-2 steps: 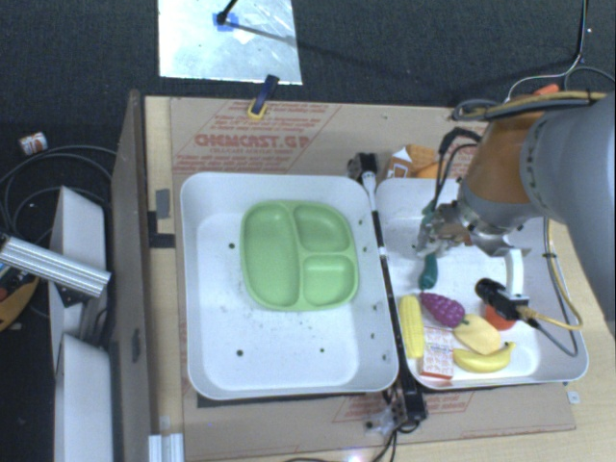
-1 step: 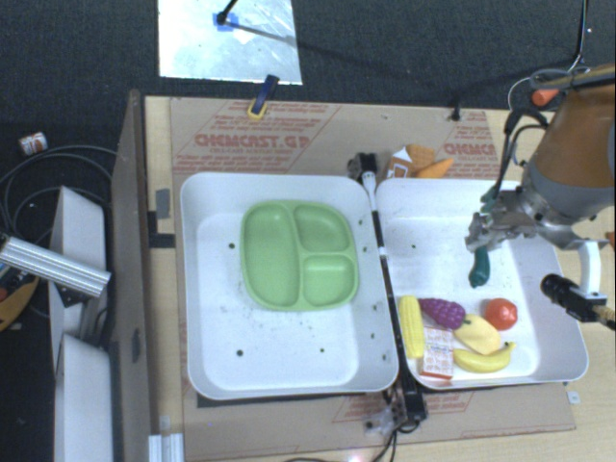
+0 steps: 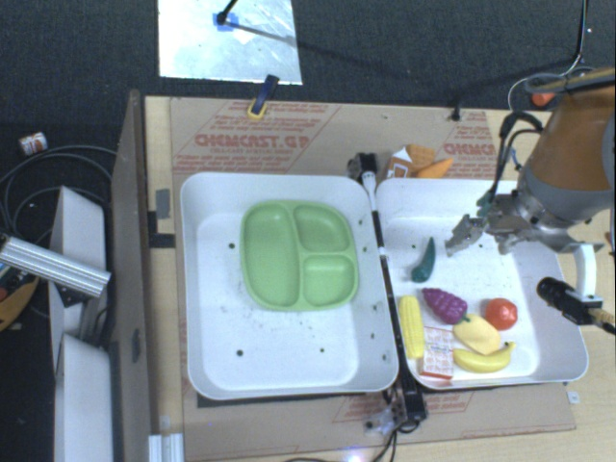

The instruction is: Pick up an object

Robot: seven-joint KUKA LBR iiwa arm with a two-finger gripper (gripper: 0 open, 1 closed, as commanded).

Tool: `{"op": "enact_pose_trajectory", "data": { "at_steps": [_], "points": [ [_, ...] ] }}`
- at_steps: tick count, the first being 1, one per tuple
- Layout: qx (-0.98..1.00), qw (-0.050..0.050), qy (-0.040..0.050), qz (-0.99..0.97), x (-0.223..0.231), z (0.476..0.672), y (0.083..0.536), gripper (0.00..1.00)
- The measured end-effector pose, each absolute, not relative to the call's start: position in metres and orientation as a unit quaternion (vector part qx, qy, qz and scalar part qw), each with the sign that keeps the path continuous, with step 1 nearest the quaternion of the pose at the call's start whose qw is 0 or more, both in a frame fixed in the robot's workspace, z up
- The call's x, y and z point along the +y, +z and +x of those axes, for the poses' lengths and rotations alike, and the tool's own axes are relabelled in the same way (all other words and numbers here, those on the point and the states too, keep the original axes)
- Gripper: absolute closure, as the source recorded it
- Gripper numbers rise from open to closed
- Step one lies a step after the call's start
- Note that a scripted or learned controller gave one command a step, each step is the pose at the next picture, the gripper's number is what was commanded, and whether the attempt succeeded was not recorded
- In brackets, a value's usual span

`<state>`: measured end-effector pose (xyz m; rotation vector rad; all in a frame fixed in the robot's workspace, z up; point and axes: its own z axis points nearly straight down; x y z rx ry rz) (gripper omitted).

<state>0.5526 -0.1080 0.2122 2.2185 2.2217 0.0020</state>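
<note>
Camera view: I see my claw (image 3: 472, 234) over the right bin (image 3: 558, 364), its two fingers spread apart with nothing between them. Near it lies a green pepper (image 3: 423, 260). Lower down sit purple grapes (image 3: 444, 304), corn (image 3: 411, 325), a tomato (image 3: 500, 313) and a banana (image 3: 484, 359). The left bin (image 3: 207, 354) holds a green plate (image 3: 296, 256).

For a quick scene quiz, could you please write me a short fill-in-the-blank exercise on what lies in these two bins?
1. The green plate lies in the ____ bin of the view.
2. The corn lies beside the purple ____.
3. The tomato sits just above the yellow ____.
4. The gripper hangs over the right bin, up and to the right of the dark green ____.

Missing words: left; grapes; banana; pepper.
</note>
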Motion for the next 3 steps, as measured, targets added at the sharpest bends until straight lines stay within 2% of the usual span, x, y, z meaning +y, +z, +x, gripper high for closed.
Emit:
{"op": "enact_pose_trajectory", "data": {
  "at_steps": [1, 2, 3],
  "points": [
    [0.707, -0.001, -0.0013, 0.707, -0.118, 0.547, 0.08, 0.0],
    [0.706, 0.002, -0.0005, 0.709, -0.181, 0.543, 0.085, 0.0],
    [0.71, 0.012, 0.0065, 0.704, -0.175, 0.637, 0.237, 0.0]
  ]
}}
